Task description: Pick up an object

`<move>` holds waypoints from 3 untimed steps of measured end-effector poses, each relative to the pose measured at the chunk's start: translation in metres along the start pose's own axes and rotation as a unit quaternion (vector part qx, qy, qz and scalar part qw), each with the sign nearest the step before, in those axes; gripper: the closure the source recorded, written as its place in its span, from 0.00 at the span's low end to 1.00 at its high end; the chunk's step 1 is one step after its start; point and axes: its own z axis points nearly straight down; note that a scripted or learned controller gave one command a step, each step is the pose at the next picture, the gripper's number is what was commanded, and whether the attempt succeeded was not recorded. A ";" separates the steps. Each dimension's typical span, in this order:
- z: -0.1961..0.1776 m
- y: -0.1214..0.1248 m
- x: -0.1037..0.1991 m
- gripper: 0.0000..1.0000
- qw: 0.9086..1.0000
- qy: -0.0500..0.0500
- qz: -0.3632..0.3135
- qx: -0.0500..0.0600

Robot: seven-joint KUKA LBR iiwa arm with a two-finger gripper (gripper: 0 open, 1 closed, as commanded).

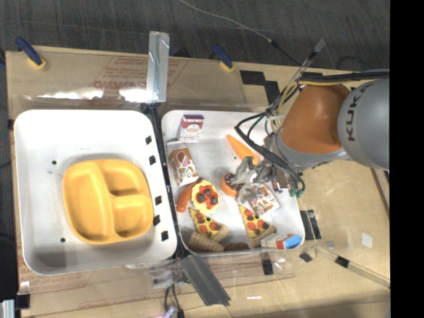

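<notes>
My gripper (247, 179) hangs low over the right bin (218, 121), near its middle right. It sits above a small orange piece (230, 188) and a printed packet (265, 201); I cannot tell whether it touches either. An orange carrot (241, 147) lies just behind it. Left of it are a snack packet (183, 165), an orange sausage (183, 199) and a round pizza toy (205, 195). Pizza slices lie at the front: one (207, 226) left, one (256, 225) below the gripper.
A small milk carton (191, 128) stands at the right bin's back left. A brown piece (206, 245) and a blue-red-white box (285, 242) lie along its front wall. The left bin (33, 131) holds a yellow divided tray (107, 199). Cables (265, 121) trail behind the wrist.
</notes>
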 end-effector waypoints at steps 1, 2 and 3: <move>-0.003 -0.001 -0.002 0.00 1.000 -0.003 0.000 0.001; 0.020 -0.008 0.025 0.00 0.999 -0.006 -0.038 0.003; 0.022 -0.003 0.057 0.00 1.000 -0.004 0.028 0.001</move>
